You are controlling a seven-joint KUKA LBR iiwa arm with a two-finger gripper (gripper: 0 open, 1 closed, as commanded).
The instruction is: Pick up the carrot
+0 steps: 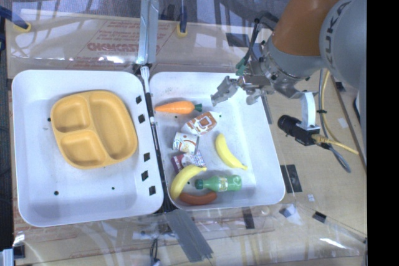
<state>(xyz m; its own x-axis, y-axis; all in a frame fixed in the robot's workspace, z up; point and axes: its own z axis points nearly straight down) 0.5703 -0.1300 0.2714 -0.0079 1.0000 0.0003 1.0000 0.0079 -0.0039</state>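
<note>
Arm slants in — tool (237,89) near carrot (175,108); apart, nothing held.

Both bins (262,134) are seen as smooth white plastic with a soft sheen. The yellow tray (93,129) looks matt plastic. The carrot (175,108) and bananas (228,152) appear smooth, moulded plastic. The green bottle (218,183) is glossy. The gripper (232,90) is dull grey metal; the arm's orange band (308,12) is satin.

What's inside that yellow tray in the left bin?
The yellow tray has three compartments, and no food is visible in them. The bin floor beneath it is covered by the tray.
</note>
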